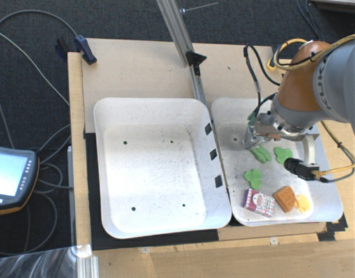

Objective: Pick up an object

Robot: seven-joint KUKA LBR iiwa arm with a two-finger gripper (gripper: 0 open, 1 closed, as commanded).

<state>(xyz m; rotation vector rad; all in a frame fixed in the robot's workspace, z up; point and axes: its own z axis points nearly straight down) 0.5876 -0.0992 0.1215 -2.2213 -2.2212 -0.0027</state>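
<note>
My gripper (255,142) is low inside the right bin (229,117), reaching in from the right under the orange wrist band. Its tip sits right at the upper end of a long green piece (260,153), seemingly touching it. Another green piece (282,153) lies just to the right, and a third green piece (253,178) lies below. Near the bin's front edge are a purple and white carton (257,202), an orange block (285,198) and a small yellow item (303,202).
The left bin (108,117) is beside it, split from the right bin by a ridge with black clips (212,153). A metal pole (176,25) slants down toward the bins' back edge. Cables trail around the wrist at right.
</note>
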